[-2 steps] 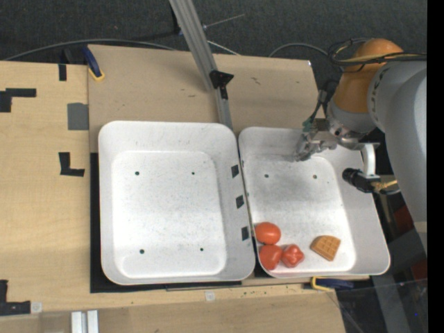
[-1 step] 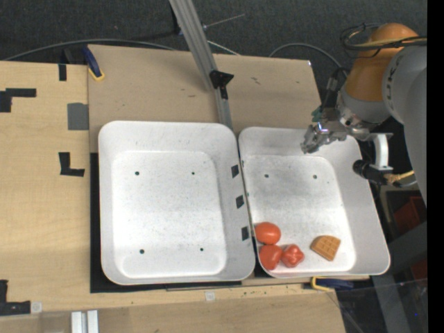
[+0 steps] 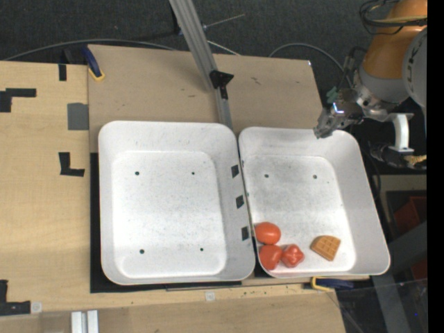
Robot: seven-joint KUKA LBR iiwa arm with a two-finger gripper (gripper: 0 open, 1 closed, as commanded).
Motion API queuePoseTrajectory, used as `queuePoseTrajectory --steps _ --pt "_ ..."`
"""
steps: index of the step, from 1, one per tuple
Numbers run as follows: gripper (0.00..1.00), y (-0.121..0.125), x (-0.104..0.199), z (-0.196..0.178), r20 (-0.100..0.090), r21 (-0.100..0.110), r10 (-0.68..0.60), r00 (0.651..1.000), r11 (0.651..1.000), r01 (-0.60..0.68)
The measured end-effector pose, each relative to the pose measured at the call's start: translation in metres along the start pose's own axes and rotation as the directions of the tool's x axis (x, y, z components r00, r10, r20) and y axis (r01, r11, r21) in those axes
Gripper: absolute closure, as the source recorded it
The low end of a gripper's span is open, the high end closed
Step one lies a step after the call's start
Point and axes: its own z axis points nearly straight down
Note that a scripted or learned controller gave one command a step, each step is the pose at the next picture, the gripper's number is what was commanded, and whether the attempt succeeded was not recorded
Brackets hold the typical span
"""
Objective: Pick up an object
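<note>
The right white bin (image 3: 347, 165) holds three red rounded pieces, a red one (image 3: 268, 233) by the left wall, another (image 3: 270, 257) below it and a third (image 3: 293, 255) beside that. A tan waffle-like square (image 3: 325, 247) lies to their right, near the bin's front. My gripper (image 3: 324, 130) hangs over the back right rim of this bin, far from all the objects. Nothing shows between its tips.
The left white bin (image 3: 111, 186) sits beside the right one, its floor bare. A grey metal pole (image 3: 198, 40) slants down to the divider between the bins. The arm's orange band (image 3: 388, 54) is at the upper right.
</note>
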Motion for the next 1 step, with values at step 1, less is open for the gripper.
queuePoseTrajectory --steps 1 --pt "1.0 0.0016 0.0006 -0.0538 0.0 0.0 -0.001 1.0 1.0 0.001"
